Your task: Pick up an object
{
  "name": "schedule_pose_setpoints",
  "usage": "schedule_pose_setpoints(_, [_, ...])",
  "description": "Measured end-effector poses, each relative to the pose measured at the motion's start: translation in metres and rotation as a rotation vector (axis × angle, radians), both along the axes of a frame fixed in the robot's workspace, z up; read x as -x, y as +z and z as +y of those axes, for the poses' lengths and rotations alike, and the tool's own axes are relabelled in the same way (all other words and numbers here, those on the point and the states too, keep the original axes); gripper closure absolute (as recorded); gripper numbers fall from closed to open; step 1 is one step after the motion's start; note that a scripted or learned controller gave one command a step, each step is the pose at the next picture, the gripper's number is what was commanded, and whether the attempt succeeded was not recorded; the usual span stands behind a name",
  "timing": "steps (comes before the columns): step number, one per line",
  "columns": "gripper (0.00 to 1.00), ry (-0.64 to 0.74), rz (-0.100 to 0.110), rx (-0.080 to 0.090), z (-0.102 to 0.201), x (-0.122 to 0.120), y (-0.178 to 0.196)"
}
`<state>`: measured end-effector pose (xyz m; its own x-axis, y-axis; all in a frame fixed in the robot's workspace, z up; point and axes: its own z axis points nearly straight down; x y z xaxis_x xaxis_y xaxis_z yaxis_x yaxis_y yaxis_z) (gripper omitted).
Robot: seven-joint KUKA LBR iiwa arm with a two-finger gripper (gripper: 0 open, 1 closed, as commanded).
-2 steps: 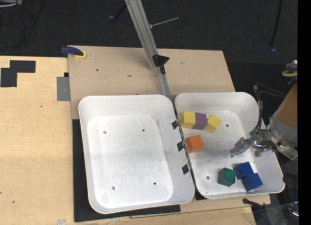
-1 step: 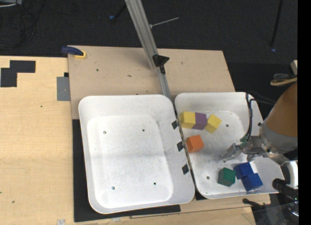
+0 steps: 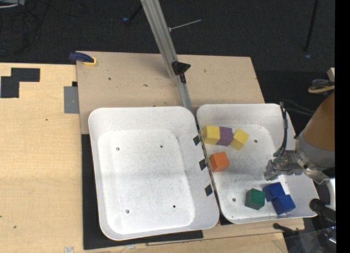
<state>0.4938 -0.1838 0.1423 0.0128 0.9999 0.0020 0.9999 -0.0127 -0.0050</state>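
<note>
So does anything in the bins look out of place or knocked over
Nothing stands out. All the blocks sit inside the right bin: yellow, purple, a tilted yellow one, orange, green and blue.

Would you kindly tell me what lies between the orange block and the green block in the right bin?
Nothing: the camera view shows bare white bin floor between the orange block and green block.
</note>
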Motion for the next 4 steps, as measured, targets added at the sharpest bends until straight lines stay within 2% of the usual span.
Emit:
schedule_pose_setpoints(1, [1.00,0.004,-0.007,0.002,-0.005,0.001,0.043])
schedule_pose_setpoints(2, [1.00,0.015,-0.009,0.003,-0.001,-0.008,0.101])
schedule_pose_setpoints(3, [1.00,0.014,-0.006,0.002,-0.002,-0.008,0.129])
schedule_pose_setpoints(4, [1.00,0.017,-0.002,0.000,0.052,-0.014,0.131])
